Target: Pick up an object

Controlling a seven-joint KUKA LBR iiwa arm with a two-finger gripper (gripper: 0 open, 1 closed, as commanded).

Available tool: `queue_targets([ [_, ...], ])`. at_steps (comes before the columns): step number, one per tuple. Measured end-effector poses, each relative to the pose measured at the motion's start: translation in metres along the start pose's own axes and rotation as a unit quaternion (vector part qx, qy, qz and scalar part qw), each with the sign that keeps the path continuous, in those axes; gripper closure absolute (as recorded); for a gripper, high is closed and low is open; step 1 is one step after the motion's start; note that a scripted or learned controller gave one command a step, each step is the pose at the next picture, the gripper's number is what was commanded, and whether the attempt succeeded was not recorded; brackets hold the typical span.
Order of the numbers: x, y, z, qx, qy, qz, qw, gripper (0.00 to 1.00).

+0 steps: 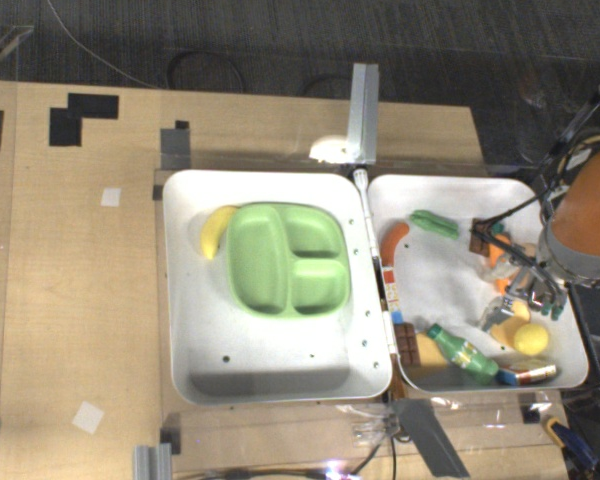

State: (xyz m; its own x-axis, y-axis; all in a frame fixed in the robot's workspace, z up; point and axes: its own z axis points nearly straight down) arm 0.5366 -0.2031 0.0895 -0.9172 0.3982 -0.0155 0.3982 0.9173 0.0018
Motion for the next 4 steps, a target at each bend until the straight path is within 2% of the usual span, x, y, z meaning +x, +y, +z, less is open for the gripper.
queue_targets([
  [1,0.037,-0.019,-0.001,-0.001,-0.001,0.073,0.9973,0.0],
  [2,0.032,-0.017,-0.015,-0.001,-0.009,0.069,0.9976,1.0],
  [3,0.032,-0.017,-0.015,-0.001,-0.009,0.069,0.9976,0.0],
  [4,0.035,-0.018,-0.003,-0.001,-0.001,0.08,0.9968,0.0],
])
